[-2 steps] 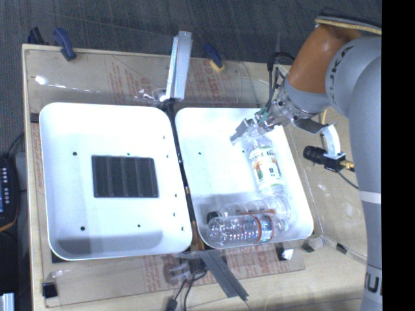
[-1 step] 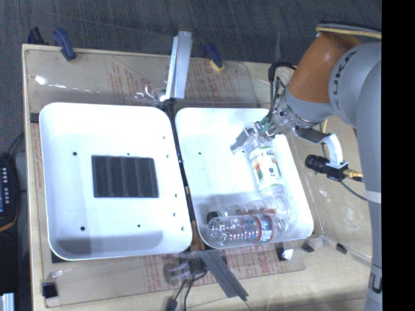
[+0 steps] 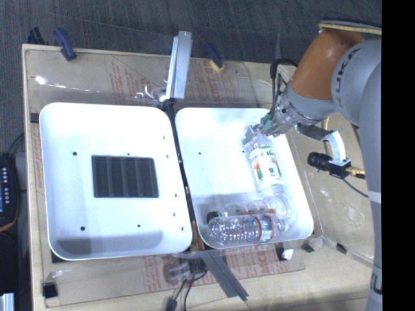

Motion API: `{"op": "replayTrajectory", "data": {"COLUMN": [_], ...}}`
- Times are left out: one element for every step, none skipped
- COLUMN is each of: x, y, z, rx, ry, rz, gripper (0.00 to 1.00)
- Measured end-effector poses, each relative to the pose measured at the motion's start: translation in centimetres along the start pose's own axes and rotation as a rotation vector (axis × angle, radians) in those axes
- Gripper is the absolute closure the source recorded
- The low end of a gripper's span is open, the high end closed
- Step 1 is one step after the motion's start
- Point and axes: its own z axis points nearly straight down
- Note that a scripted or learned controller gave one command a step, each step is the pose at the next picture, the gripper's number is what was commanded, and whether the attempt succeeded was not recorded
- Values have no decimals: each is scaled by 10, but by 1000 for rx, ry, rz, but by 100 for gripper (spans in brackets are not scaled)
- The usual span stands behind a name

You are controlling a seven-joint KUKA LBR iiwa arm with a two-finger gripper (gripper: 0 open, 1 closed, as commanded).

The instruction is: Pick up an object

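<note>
Where the arm (image 3: 337, 70) reaches in from the right of the camera view, its grey body and orange band sit above the far right corner of the right bin (image 3: 194, 173). The gripper (image 3: 267, 125) hangs low at that corner, right at the cap end of a clear plastic bottle (image 3: 266, 167); whether it is open, closed or gripping anything cannot be told, since its tip blurs into the bottle's top. This bottle lies lengthwise along the bin's right side, with a white label bearing orange and green marks, its cap end toward the far wall. A second clear bottle (image 3: 243, 229) with an orange-red label lies crosswise along the near wall of the same bin, close to the base of the first. The left bin (image 3: 65, 141) holds a dark ribbed rectangular panel (image 3: 124, 176) near its middle. Both bins rest side by side on a board-covered bench (image 3: 97, 70), with blue clamps (image 3: 65, 44) at its far edge.
</note>
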Motion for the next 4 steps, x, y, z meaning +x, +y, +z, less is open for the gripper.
{"op": "replayTrajectory", "data": {"x": [22, 15, 9, 9], "y": [-11, -48, -34, -34], "z": [9, 80, 6, 6], "rx": [0, -1, -3, -3], "ry": [0, 0, -3, -3], "rz": [-242, -305, -150, -150], "gripper": [100, 100, 100, 0]}}
